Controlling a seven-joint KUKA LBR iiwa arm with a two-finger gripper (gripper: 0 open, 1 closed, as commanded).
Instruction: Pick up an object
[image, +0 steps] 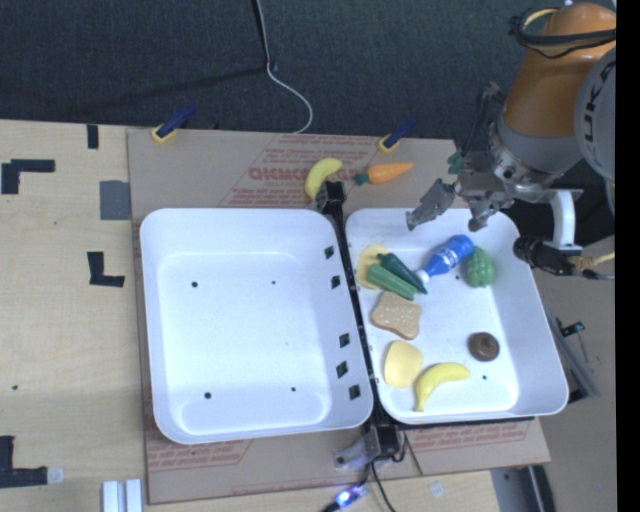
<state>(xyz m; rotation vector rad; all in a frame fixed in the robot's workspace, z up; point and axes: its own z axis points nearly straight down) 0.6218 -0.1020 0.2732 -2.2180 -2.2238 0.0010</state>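
The right shallow white plastic bin is seen to hold a blue plastic bottle with a white neck and a bumpy green round toy at its far side, a dark green toy vegetable laid over a pale yellow piece at its left, a tan slice of toy bread in the middle, and a pale yellow rounded piece, a yellow toy banana and a small brown round object near the front. The left shallow white plastic bin lies beside it, while a second yellow banana and an orange toy carrot rest on the cardboard sheet beyond the bins. The grey two-finger gripper is seen spread apart above the far edge of the right bin, nothing being pinched between its fingers, with the blue bottle just in front of it.
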